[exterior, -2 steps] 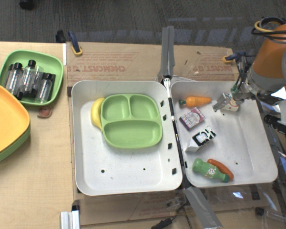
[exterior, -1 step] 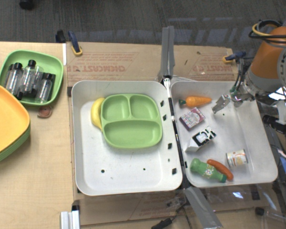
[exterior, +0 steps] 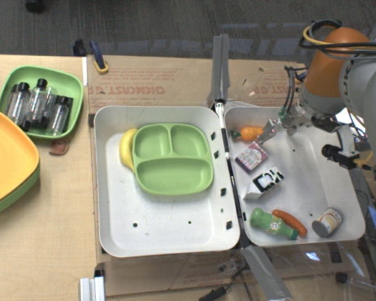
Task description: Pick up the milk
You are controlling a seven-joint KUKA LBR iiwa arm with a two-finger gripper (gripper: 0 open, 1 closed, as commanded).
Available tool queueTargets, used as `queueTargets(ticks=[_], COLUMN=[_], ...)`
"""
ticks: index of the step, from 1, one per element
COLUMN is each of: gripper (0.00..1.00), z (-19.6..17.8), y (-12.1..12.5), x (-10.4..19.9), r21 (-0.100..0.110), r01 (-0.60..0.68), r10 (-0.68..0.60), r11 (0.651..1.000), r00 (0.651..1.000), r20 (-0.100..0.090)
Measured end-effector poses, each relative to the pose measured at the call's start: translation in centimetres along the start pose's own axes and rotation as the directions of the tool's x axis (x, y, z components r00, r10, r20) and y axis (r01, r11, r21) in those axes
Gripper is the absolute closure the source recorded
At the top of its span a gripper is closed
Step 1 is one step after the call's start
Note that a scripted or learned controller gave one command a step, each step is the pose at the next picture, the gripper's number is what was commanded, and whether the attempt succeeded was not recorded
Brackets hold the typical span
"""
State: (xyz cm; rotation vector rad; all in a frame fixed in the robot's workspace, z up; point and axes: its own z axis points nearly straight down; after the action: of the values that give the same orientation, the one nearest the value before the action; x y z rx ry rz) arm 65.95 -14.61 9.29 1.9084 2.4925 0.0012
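Milk is what you want, and I think it is the little black and white carton (exterior: 267, 181) lying tipped over near the middle of the right bin (exterior: 354, 199). It sits by itself on the white floor. A pink box (exterior: 251, 157) is just above it and a green bottle (exterior: 273, 224) is below it, with a red sausage (exterior: 290, 219) lying on the bottle. A can (exterior: 328, 222) rests in the bin's near corner.

Your gripper (exterior: 271, 130) hangs at the top of that bin, next to the carrot (exterior: 251, 132). It is well apart from the milk. You cannot tell if it is open or closed, because it looks small and blurry. Nothing shows in its grip.

I think the arm (exterior: 336, 64) is up at the far side so it can come down into the bin from above. The grab has not begun yet. Because the carton lies on its side, you likely need to turn the gripper to match it.

The left bin (exterior: 106, 218) holds a green plate (exterior: 173, 158) with something yellow (exterior: 126, 148) tucked beside it. None of that is in your way
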Motion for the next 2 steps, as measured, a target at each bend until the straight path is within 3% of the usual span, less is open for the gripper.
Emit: queueTargets(ticks=[1,2], gripper=[1.0,1.0], z=[-1.0,-9.9], y=[0.1,1.4], x=[0.0,5.3], r21=[-0.002,0.0], r01=[0.002,0.377], r10=[-0.002,-0.377], r11=[1.0,0.926], r00=[1.0,0.926], r20=[0.002,0.0])
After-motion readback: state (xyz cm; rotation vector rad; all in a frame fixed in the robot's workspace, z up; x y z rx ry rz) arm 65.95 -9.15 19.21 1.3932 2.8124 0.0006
